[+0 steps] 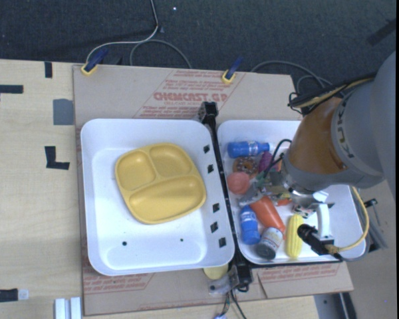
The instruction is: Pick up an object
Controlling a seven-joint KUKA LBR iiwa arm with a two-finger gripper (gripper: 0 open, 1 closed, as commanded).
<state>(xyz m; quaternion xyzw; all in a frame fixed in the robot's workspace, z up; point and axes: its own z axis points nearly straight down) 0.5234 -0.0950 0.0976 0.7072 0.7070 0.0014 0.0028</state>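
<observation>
Candidate objects for the pick lie clustered in the right bin (pixel 356 208), directly beneath and beside the gripper (pixel 279 190), whose body is largely hidden under the grey arm (pixel 359 131) and its orange band (pixel 312 145); whether anything sits between its tips cannot be told from this view. Just below the gripper lies an orange carrot-shaped piece (pixel 266 211), tilted, with a blue bottle (pixel 249 226) to its left and a dark-capped grey container (pixel 270 241) at its lower end. To the lower right of the gripper stands a yellow corn cob (pixel 294 236), beside a black fitting (pixel 312 238) from which a yellow cable (pixel 359 234) loops along the bin's right wall. Left of the gripper rests a pink ball (pixel 239 182); above it, toward the far wall, lies a second blue bottle (pixel 247 149) on its side. Farther left, past the black divider clips (pixel 214 208), the left bin (pixel 100 198) holds a yellow sectioned plate (pixel 161 182), well apart from the gripper. Both bins rest on a cardboard sheet (pixel 179 92) printed in red, clamped at its far edge by a yellow clip (pixel 90 66) and a blue clip (pixel 231 71), over a pale wooden bench (pixel 26 198).
</observation>
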